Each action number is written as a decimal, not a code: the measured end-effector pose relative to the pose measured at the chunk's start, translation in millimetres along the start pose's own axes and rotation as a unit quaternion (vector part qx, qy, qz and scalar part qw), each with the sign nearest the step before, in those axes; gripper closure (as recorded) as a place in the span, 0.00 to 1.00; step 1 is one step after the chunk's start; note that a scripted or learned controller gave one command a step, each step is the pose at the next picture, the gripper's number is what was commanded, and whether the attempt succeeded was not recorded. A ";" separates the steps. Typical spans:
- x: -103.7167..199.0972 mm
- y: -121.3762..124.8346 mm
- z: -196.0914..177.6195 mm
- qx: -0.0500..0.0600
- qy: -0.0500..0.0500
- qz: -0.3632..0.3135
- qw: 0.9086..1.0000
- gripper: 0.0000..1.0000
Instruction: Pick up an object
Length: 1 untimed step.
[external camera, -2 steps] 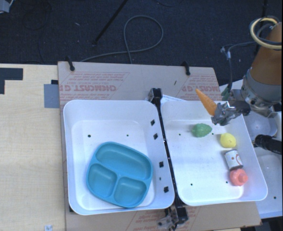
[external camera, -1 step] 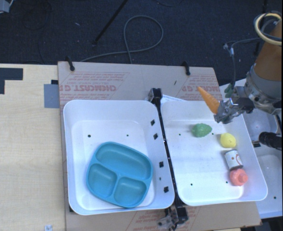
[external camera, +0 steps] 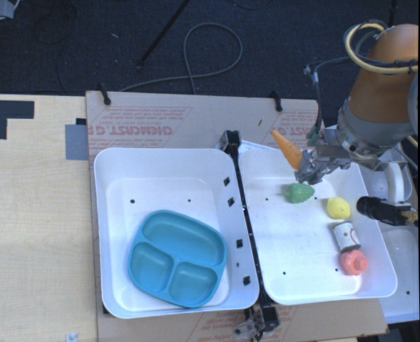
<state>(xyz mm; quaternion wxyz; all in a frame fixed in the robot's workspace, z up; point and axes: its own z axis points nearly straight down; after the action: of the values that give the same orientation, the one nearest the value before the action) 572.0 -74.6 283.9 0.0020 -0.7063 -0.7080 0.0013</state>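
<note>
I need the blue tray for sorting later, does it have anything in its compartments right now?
Empty. The blue tray lies flat in the left bin; its three compartments show bare blue.

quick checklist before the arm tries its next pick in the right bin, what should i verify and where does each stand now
1. Hand over the right bin: ok, it sits in the bin's upper part.
2. Target close by: ok, the green object lies just below the hand.
3. Something already held: cannot tell, the fingertips are too small to read.
4. Orange carrot near the hand: not ok, it lies right beside it and could be knocked.
5. Other objects apart: ok, the yellow object, small can and pink object lie apart from the green one.
</note>
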 end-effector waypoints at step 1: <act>42.7 9.0 17.1 0.000 0.000 0.000 1.000 1.00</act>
<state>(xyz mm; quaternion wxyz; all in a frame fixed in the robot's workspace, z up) 580.8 -31.9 266.8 0.0023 -0.7059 -0.7083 0.0016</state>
